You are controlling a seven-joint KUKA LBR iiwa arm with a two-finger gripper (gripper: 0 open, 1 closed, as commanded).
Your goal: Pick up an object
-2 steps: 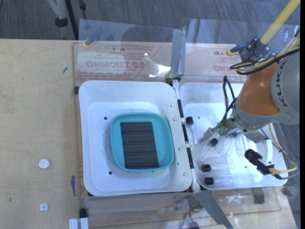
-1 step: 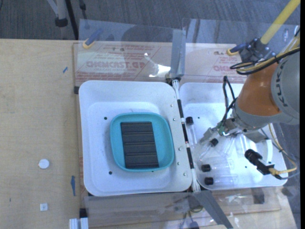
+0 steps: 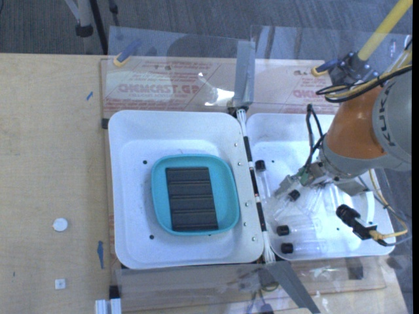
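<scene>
Presently the gripper (image 3: 296, 190) sits low in the right bin (image 3: 275, 133) among clear plastic pieces (image 3: 285, 229) with black caps, its opening too obscured to tell whether wide or closed, while the left bin (image 3: 131, 136) holds a teal tray (image 3: 227, 195) with a dark ridged block (image 3: 191, 199) lying flat inside it.

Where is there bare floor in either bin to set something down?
Left bin: a bare white band runs all round the teal dish, widest along the far wall. Right bin: the far corner beside the divider is free. Its near half is crowded with the gripper, clear plastic pieces and small black parts.
</scene>
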